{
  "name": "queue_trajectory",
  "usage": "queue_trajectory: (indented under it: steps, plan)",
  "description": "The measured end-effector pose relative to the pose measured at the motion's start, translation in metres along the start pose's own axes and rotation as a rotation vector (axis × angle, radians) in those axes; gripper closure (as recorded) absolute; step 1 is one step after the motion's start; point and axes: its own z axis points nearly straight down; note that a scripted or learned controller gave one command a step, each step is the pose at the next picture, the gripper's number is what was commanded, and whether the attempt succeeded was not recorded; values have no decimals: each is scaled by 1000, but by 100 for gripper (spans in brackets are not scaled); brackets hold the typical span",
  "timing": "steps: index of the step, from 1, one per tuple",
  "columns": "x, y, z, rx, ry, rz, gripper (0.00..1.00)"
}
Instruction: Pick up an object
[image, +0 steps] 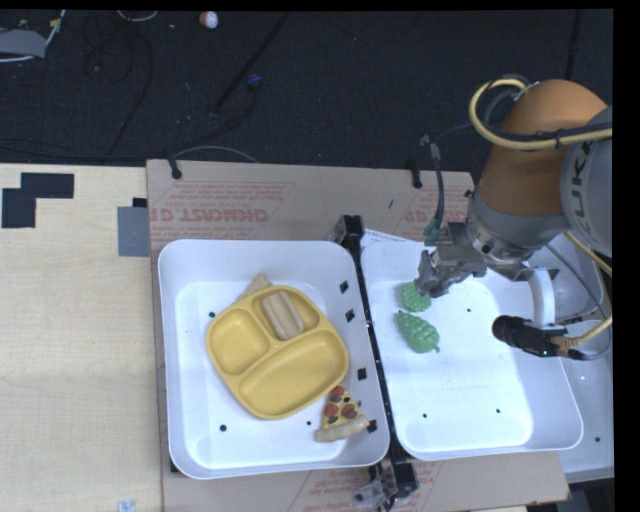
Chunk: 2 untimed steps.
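Grey and dark, the end effector (432, 281) is seen over the far part of the right bin (470, 440), pointed down and toward the bin's left side. Whether it is open or closed cannot be told from this angle. Just below and left of its tip a small green knobbly toy (413, 297) is found on the bin floor, so close that contact cannot be ruled in or out; no grip on it can be confirmed. A second green toy (419, 334), slightly larger and of the same bumpy texture, is seen just nearer the camera, close beside the first.

Above the wrist, the arm's orange band (550, 110) is seen at the upper right.

The left bin (190, 420), set edge to edge with the right one, is occupied by a yellow divided plate (290, 385). A tan bun-like piece (283, 314) is laid in the plate's far compartment. A toy pizza slice (341, 413) is placed on the bin floor just beside the plate's near right edge. Both bins are carried on a cardboard sheet (260, 205), which is laid on the pale wooden tabletop (70, 350).
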Motion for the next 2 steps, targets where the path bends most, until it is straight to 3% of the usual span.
queue_trajectory:
  steps: [2]
  plan:
    - [108,13,29,0,0,-1,100]
